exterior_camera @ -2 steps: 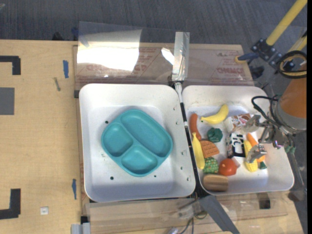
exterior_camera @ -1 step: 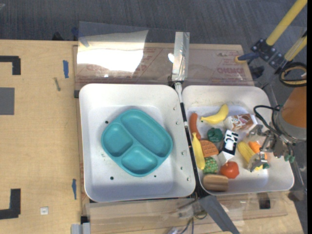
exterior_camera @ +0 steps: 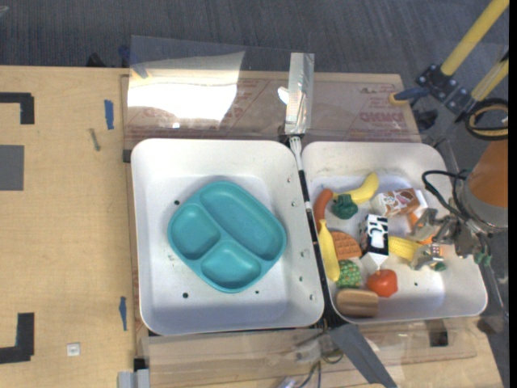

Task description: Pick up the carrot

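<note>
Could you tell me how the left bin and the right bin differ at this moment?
The left bin holds one teal divided plate; the right bin holds a heap of toy food. The gripper hangs over the right bin, away from the left bin. Both are shallow and white.

The arm (exterior_camera: 493,186) shows a broad orange band above a grey wrist ring. A black cable (exterior_camera: 440,186) loops off its side. The gripper (exterior_camera: 432,233) beneath is a cluster of dark and silvery metal parts with small orange-red accents.
</note>
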`<state>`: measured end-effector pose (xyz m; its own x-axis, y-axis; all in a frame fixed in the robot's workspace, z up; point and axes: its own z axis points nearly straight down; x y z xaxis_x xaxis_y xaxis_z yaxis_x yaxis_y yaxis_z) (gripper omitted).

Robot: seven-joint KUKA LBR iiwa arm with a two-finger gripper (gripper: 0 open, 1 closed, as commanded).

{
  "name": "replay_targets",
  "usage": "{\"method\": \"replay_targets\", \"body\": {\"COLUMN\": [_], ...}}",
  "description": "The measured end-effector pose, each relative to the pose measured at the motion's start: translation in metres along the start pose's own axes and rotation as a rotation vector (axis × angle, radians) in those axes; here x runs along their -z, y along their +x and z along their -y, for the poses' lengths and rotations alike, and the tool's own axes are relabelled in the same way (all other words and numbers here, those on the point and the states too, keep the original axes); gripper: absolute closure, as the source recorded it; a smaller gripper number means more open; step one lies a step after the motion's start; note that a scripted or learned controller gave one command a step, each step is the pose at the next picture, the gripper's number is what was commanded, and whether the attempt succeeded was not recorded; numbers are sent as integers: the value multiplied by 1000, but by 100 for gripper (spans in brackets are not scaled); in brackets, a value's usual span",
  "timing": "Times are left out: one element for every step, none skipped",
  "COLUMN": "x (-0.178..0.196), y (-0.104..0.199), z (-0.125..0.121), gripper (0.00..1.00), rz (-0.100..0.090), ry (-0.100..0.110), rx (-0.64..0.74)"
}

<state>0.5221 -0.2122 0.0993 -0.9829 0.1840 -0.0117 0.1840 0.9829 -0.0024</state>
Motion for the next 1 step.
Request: {"method": "replay_targets", "body": {"x": [70], "y": [-7], "z": [-59], "gripper": [100], "rz": [-1], "ry": [-3], "rx": [-244]}}
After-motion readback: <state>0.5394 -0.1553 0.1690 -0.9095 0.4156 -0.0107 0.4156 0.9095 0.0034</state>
